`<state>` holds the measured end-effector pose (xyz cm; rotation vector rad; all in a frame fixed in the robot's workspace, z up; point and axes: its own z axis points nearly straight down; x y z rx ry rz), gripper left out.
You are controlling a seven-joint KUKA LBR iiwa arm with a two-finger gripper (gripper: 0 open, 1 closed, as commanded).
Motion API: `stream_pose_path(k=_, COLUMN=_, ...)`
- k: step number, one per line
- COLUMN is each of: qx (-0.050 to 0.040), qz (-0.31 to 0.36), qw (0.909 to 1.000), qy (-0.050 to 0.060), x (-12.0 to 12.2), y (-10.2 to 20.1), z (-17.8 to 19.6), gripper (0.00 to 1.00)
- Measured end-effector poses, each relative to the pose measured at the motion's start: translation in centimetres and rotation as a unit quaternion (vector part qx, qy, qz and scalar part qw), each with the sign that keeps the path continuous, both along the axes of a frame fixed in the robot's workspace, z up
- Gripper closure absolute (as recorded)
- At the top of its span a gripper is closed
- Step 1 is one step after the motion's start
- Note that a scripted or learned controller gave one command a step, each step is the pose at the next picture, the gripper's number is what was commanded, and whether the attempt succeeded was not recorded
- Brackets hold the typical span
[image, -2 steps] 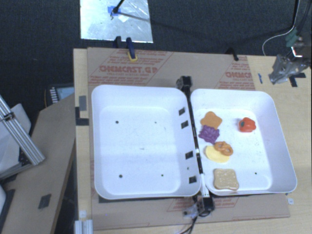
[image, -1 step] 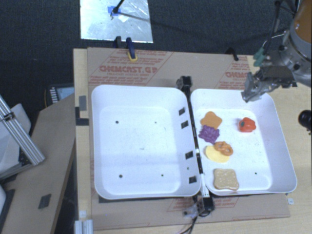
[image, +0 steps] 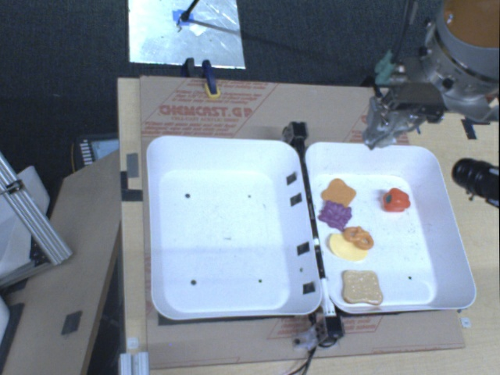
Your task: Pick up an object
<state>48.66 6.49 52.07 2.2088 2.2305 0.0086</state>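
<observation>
My claw [image: 380,135] hangs over the far rim of the right bin [image: 449,209]; I cannot tell its state. The red tomato [image: 396,200] lies in that bin, nearer the camera than my claw and apart from it, with the orange piece [image: 338,191] to its left.

The bench [image: 129,170] bears printed cardboard [image: 234,104] (red lettering) under two white bins [image: 219,151], side by side.

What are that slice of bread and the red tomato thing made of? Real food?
Probably toys, not food. The bread slice looks like molded plastic or foam: matte tan, uniform edges. The red tomato looks like smooth plastic, evenly colored with a faint sheen. The view is too coarse to be sure.
</observation>
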Motion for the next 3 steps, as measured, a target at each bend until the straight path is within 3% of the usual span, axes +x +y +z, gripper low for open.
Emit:
stream_pose_path(k=1, qx=0.0006, qz=0.001, qw=1.0, qy=0.001, x=-0.1, y=7.2, z=1.5, gripper=1.0)
stream_pose_path(k=2, qx=-0.0001, qz=0.0, qw=1.0, qy=0.002, x=0.6, y=12.0, z=1.4, gripper=1.0)
stream_pose_path(k=3, qx=0.0002, qz=-0.001, qw=1.0, qy=0.002, x=-0.1, y=14.4, z=1.4, gripper=1.0)
